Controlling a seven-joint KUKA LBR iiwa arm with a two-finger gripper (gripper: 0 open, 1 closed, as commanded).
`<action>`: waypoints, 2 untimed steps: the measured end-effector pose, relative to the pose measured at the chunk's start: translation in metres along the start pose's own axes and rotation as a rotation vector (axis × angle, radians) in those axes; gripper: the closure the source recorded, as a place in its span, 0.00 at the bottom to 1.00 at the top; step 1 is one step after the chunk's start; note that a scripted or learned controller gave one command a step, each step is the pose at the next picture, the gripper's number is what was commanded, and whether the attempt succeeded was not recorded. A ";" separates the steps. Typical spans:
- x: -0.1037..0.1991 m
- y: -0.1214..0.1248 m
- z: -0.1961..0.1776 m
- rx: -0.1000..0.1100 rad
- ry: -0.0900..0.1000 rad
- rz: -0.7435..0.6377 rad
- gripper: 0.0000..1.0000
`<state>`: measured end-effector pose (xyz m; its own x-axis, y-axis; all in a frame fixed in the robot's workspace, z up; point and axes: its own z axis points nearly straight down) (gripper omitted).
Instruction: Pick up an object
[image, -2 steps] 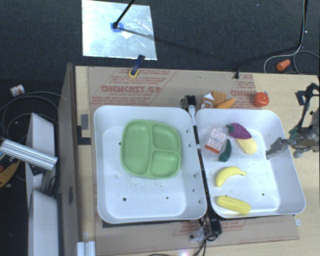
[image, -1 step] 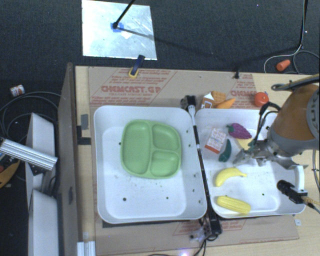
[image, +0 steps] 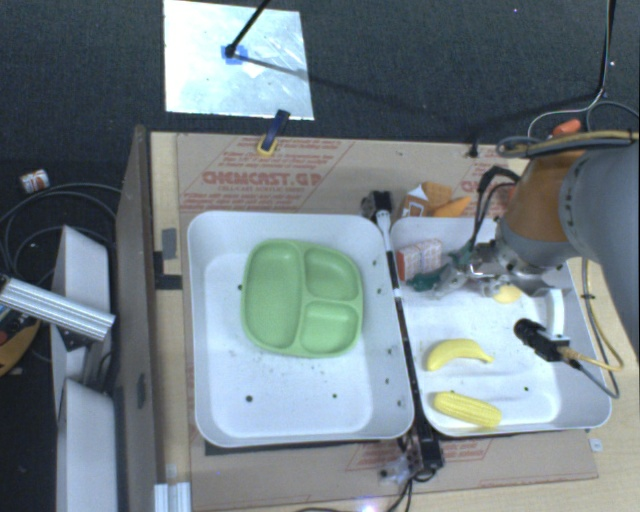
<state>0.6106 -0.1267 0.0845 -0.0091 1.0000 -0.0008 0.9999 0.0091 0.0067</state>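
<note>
While the grey arm (image: 580, 205) reached in from the right, two white bins sat side by side. The left bin (image: 225, 400) held a green divided plate (image: 300, 297). The right bin (image: 575, 400) held a banana (image: 457, 353) and a corn cob (image: 466, 408), both lying roughly left to right, well apart from the gripper (image: 478, 265) at the bin's far end. A small box (image: 417, 258) lay just beside the gripper.
</note>
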 end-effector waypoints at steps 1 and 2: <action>-0.007 0.057 0.001 0.024 0.001 -0.003 0.00; -0.007 0.056 -0.008 0.018 0.001 0.001 1.00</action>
